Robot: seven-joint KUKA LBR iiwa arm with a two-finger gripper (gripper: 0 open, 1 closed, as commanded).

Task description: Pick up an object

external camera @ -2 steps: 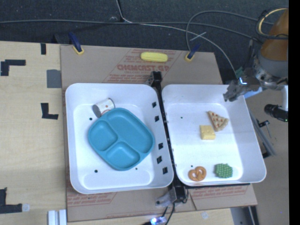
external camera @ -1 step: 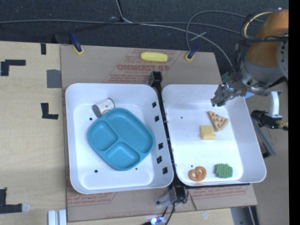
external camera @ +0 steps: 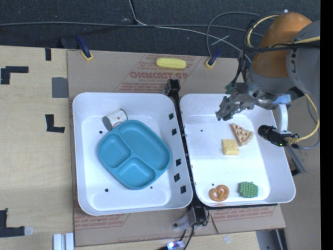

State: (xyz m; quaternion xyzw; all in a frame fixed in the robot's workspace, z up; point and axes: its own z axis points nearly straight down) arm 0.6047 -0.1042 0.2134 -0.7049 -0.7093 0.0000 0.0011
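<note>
Wooden desk under a brown cardboard sheet (external camera: 140, 77), two white bins side by side. Left bin (external camera: 83, 139): blue divided plate (external camera: 134, 153), small cup on its side (external camera: 115, 119) just above it. Right bin (external camera: 270, 165): pizza-slice toy (external camera: 241, 134), yellow cheese block (external camera: 230, 147) just below-left of it, pretzel (external camera: 219, 193) and green bumpy piece (external camera: 248, 189) near the front wall. Yellow banana-like toy (external camera: 170, 63) lies on the cardboard behind the bins.

You have the gripper (external camera: 228, 110) over the right bin's back part, near the pizza slice, nothing between the jaws; whether they stand open or closed cannot be told.

Suggested: centre over the pizza slice or cheese before descending, and straddle one piece only.

Red print on the cardboard appears to read "CHEMCAST"; the rest is unreadable.
</note>
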